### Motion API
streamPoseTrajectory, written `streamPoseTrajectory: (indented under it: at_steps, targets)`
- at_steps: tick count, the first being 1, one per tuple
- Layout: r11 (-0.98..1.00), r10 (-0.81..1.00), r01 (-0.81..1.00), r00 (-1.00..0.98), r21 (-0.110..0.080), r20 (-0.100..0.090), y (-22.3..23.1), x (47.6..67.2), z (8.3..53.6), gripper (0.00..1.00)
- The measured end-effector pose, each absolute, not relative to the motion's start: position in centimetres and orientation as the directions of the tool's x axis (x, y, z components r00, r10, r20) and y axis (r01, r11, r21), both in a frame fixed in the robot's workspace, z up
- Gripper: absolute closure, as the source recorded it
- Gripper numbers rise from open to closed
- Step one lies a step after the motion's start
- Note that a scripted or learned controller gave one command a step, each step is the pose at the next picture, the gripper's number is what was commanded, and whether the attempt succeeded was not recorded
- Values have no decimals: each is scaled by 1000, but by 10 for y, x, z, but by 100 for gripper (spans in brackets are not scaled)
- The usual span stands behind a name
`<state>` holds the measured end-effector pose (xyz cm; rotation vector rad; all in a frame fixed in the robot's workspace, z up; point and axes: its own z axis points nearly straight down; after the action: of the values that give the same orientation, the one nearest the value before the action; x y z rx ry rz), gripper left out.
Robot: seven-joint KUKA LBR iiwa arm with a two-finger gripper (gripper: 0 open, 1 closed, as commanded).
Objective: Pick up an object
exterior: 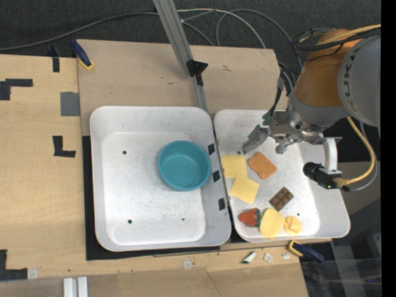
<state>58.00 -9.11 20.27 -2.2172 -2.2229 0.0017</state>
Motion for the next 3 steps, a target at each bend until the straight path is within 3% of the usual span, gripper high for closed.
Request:
streamPoseTrajectory:
  at_steps: [1, 3]
  targets:
    - [2, 1000, 1000, -2, -2, 0, -91, 580, 203, 0]
    - [1, 1000, 1000, -1, -7, 0, -94, 584, 112, 0]
